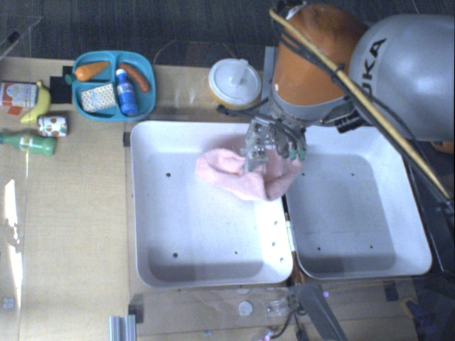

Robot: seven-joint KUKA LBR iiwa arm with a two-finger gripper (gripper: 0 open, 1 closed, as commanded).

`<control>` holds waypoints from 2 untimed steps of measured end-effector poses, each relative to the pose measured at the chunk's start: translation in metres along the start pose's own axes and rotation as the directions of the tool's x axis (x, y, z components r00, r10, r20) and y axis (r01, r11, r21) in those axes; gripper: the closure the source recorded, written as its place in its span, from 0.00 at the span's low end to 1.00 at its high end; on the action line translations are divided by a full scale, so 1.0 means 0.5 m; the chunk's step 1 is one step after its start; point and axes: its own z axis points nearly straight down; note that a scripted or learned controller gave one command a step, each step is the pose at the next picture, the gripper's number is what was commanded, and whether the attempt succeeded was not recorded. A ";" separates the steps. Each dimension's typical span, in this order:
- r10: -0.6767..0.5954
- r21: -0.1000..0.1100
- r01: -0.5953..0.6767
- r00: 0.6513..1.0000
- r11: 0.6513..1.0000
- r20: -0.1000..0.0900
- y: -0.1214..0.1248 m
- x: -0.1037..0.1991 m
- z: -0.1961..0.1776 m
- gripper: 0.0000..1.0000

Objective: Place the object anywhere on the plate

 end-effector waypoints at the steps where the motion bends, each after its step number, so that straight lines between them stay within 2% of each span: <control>1: -0.002 0.000 0.002 1.000 1.000 -0.001 0.088 0.052 0.009 1.00; 2: -0.002 0.000 0.002 1.000 1.000 -0.001 0.088 0.052 0.008 0.00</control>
